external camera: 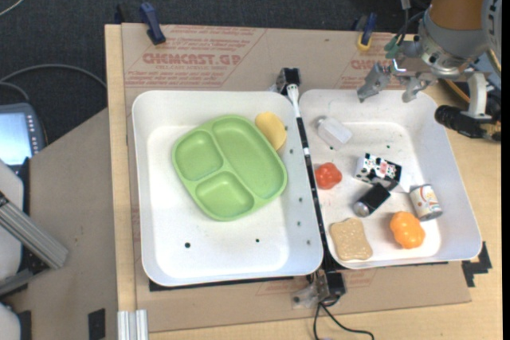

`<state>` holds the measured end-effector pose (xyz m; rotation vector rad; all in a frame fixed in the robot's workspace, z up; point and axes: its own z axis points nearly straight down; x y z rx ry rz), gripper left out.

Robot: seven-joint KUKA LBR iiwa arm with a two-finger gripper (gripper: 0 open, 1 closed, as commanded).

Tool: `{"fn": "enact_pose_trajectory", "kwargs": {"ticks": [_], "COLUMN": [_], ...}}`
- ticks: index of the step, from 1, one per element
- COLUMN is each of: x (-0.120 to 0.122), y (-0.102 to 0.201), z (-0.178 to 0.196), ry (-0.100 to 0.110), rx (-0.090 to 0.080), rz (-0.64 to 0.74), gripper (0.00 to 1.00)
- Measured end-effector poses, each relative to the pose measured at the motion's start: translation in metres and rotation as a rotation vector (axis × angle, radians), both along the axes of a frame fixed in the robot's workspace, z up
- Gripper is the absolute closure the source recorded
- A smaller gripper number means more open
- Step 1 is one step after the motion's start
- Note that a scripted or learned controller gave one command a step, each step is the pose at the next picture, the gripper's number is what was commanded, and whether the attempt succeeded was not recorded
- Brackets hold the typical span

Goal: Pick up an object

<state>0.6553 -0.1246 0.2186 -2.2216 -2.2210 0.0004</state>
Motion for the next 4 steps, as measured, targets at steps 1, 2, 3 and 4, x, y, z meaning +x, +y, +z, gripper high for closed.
{"fn": "enact_pose_trajectory", "kwargs": {"ticks": [1,2,3,4], "x": [0.001,-0.050,-0.102,-0.144], "y": [0.000,0.054,0.126,0.053], "z": [0.011,0.112,0.204,0.093], "ry": [-0.003,-0.008,-0.005,0.012], "rx": [-0.001,0.001,0.001,0.000], "rz": [0.001,0.005,0.006,-0.009], "gripper": [1.00,1.00,1.00,1.00]}}
